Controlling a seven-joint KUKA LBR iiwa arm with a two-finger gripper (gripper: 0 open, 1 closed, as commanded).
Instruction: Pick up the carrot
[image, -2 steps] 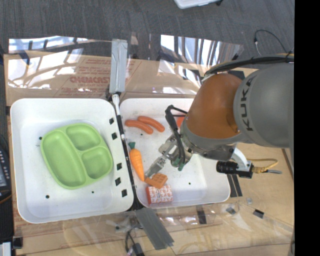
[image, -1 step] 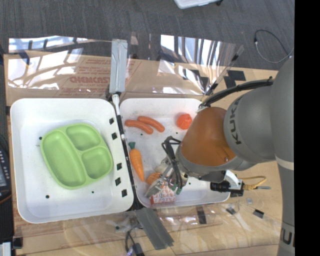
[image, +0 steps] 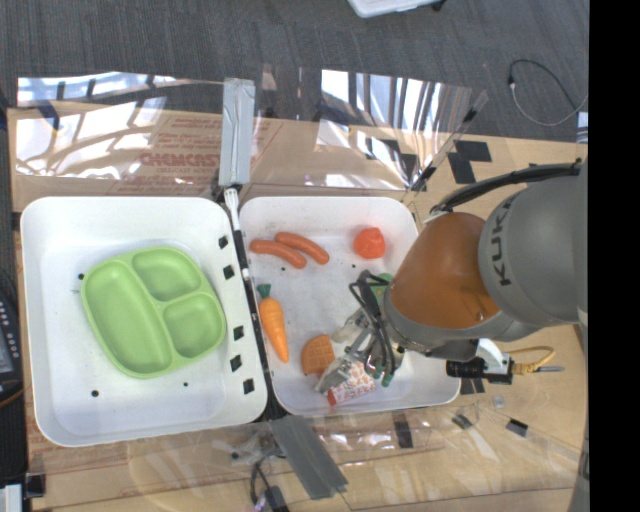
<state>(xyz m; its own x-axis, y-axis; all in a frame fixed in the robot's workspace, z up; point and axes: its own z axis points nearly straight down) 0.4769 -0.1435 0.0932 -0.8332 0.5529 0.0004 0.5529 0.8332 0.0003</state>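
Carrot (image: 274, 328) in right bin (image: 330, 215)

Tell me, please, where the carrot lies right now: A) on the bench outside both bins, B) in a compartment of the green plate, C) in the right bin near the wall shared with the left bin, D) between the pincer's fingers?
C: the carrot lies on the right bin floor, close beside the dividing wall, apart from the pincer.

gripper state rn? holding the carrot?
Gripper: state cannot be told, partly hidden under the arm. Not holding the carrot, which lies apart at the bin's left side.
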